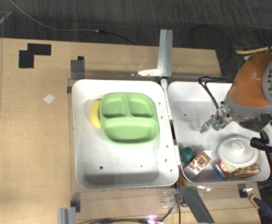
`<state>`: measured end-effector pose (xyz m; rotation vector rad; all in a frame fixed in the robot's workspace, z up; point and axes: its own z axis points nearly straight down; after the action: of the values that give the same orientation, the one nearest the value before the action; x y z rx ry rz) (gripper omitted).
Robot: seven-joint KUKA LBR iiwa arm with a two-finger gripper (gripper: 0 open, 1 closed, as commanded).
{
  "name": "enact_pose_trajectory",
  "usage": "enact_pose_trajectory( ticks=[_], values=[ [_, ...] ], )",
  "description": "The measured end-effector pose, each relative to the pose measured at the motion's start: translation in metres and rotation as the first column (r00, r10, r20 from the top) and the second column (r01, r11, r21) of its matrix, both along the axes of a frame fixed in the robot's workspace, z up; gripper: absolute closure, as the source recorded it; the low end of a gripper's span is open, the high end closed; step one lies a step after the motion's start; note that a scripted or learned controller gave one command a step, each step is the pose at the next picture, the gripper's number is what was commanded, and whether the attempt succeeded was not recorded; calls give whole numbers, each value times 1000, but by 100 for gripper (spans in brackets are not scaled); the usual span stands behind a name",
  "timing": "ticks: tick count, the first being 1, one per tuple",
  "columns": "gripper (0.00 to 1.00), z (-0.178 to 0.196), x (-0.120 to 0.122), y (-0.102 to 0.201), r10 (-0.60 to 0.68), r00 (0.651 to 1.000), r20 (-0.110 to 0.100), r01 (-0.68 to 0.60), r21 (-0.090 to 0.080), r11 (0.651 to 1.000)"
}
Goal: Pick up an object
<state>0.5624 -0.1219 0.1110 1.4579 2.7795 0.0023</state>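
My gripper (212, 123) hangs over the middle of the right bin (189, 101), reaching in from the right below the arm's orange band (250, 85). Along that bin's front edge lie a small teal object (187, 154), an orange-and-white carton (200, 162), a white round lidded cup (238, 152), a blue item (219, 171) and a brown item (247, 172). The gripper is up and left of the white cup and apart from all of them. I see nothing in its grasp.
The left bin (122, 171) holds a green divided plate (128, 116) with a yellow object (95, 114) sticking out from under its left side. A metal post (165, 52) stands behind the divide between the bins. A black cable (210, 93) loops near the arm.
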Motion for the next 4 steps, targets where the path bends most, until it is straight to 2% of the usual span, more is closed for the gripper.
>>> enact_pose_trajectory(
  ticks=[1, 2, 3, 4],
  values=[
    [100, 11, -22, 17, 43, 999, 2, -43, 0, 999],
    [100, -20, -69, 6, 31, 999, 6, -31, -1, 1000],
    [100, 75, -74, 71, 225, 974, 5, -225, -2, 974],
    [100, 5, -71, 29, 168, 986, 0, -168, -1, 986]
  ],
)
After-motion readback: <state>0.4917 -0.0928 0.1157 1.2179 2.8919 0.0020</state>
